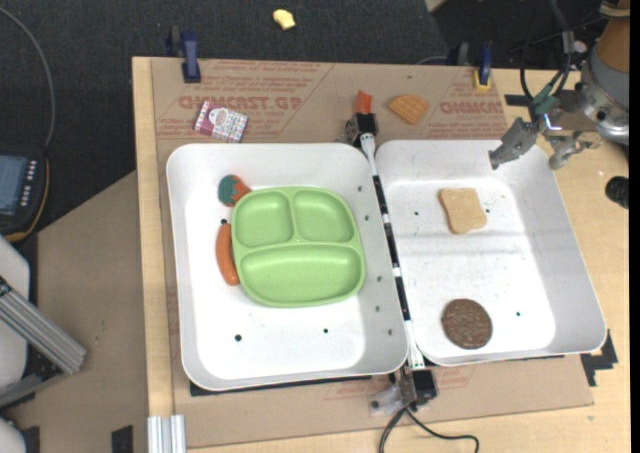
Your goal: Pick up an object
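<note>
White plastic forms both shallow bins, and the candidates for picking are spread across them. In the right bin (pixel 560 241) a tan toy bread slice (pixel 463 209) lies toward the far edge, and a brown round patty (pixel 467 323) sits near the near edge, well apart from it. The left bin (pixel 200 321) is largely taken up by a green divided plate (pixel 298 246), with an orange toy sausage (pixel 227 253) pressed along its left rim and a small teal and red toy (pixel 233 189) just beside its far-left corner. The gripper (pixel 533 144) is seen over the far-right corner of the right bin, its fingers spread apart with nothing between them. The bread slice is judged the easiest target: it is nearest, and open floor surrounds it on all sides. A straight descent with the fingers straddling its narrow width would be favoured. The sausage is judged harder, since the plate rim crowds one side.
</note>
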`<state>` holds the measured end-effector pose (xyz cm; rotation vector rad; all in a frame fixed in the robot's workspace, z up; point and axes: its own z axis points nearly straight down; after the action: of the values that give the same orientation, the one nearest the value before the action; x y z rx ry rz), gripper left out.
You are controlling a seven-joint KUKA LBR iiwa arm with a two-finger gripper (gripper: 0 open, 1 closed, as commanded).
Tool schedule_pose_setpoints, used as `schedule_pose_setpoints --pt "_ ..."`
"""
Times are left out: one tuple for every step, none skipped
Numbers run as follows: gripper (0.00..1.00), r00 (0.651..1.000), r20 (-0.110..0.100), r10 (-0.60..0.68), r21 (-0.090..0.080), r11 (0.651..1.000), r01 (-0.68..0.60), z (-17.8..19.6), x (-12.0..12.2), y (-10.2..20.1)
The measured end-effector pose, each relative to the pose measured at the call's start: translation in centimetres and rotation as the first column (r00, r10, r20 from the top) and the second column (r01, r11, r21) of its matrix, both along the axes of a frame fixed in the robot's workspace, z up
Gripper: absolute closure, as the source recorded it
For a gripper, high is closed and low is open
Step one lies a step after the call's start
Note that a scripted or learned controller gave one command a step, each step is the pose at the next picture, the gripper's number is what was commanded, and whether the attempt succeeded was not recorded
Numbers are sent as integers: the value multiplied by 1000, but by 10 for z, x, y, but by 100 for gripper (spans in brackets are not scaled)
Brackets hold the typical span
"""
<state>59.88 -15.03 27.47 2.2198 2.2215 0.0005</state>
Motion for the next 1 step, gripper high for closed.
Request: schedule_pose_setpoints --pt "0 1000 1 -1 0 1000 1 -107 21 -11"
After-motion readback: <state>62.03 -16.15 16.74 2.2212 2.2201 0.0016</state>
